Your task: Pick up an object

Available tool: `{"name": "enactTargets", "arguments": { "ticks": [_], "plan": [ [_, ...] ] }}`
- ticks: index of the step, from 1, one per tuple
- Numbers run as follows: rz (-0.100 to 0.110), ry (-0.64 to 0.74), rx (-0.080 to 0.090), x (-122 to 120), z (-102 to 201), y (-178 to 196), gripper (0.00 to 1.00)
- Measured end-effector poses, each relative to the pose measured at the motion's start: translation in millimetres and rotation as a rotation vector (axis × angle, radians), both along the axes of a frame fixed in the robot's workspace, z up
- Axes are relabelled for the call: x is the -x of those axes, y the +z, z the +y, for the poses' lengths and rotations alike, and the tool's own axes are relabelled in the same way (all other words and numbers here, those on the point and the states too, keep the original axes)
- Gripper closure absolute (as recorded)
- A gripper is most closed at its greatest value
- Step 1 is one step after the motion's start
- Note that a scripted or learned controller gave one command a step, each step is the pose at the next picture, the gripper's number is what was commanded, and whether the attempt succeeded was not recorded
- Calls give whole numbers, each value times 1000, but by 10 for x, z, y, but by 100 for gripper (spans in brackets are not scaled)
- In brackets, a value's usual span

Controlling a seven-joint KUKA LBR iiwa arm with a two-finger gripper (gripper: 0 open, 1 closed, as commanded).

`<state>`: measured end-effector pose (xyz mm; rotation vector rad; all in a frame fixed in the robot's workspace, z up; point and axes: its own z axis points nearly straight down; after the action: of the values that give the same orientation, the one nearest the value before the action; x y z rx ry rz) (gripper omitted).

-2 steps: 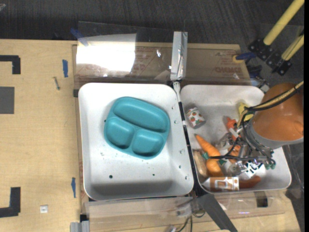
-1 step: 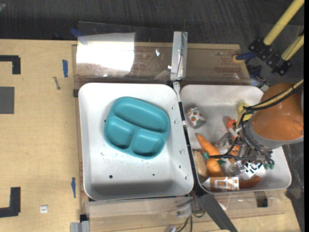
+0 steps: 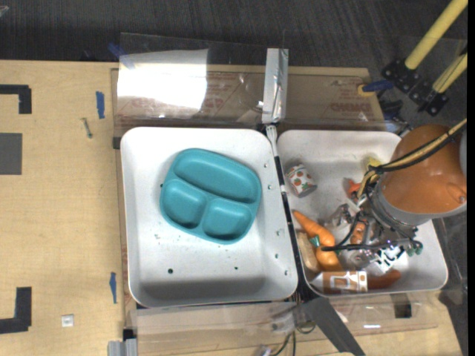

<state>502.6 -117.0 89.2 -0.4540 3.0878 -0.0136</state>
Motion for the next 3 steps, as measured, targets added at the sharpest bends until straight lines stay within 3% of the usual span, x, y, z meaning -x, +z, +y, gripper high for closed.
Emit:
{"name": "enactTargets", "arguments": {
  "ticks": [1,2,3],
  "plan": [
    [-5,3,-1,-27,14,83,100],
    [5,8,-4,-301,40,1935,100],
    [15,-51,-10,-1122,664,1695,100]
  ]
}}
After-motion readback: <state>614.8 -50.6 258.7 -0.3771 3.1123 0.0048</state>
